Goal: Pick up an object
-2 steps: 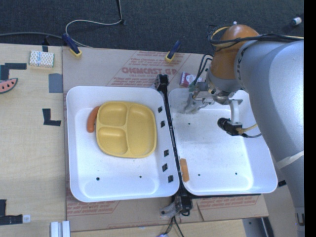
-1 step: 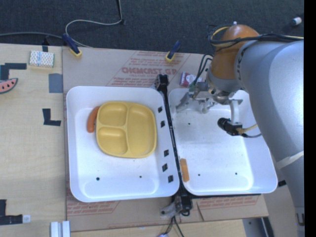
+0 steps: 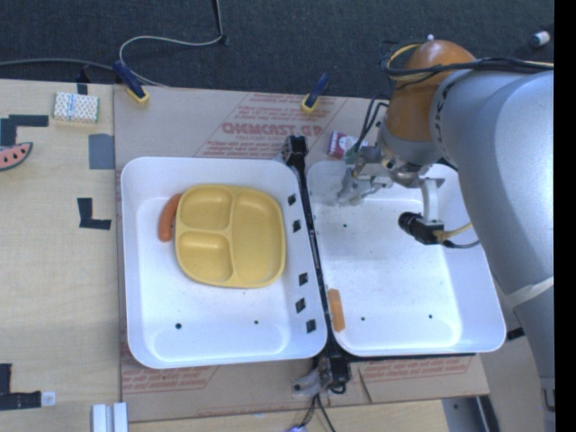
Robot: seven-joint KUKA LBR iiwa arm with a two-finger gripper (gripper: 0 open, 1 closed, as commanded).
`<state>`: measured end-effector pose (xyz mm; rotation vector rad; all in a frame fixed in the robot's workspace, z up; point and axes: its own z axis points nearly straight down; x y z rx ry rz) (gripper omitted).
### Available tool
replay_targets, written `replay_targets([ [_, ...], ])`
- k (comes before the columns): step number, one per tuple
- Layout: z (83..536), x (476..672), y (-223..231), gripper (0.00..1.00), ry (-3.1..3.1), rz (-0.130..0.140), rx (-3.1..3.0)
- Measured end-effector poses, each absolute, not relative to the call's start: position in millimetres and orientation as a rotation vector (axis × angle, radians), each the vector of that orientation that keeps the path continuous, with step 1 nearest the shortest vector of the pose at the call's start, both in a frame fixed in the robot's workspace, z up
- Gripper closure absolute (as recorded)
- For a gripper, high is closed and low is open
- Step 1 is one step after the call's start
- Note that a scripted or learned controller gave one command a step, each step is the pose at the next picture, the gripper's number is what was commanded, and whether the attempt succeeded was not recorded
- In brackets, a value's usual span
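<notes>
My gripper (image 3: 354, 187) hangs low over the far left corner of the right bin (image 3: 468, 327), under the orange band of the wrist. I see nothing held in it. A small orange piece (image 3: 336, 310) lies by the right bin's left wall, near the front and well apart from the gripper. In the left bin (image 3: 144, 322) a yellow divided plate (image 3: 229, 235) lies flat. An orange sausage-shaped piece (image 3: 166, 219) rests against the plate's left edge.
A black divider (image 3: 304, 232) runs between the two bins. A small red and white packet (image 3: 339, 142) lies on the cardboard just behind the right bin. Two blue and yellow clamps (image 3: 130, 81) sit at the back. A watermelon slice toy (image 3: 13, 156) lies far left.
</notes>
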<state>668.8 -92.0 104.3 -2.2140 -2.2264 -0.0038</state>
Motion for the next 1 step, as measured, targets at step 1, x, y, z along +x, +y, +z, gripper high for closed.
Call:
replay_targets([
  [1,104.2,668.8,-92.1,0.0,-2.227,-0.003,-2.214],
])
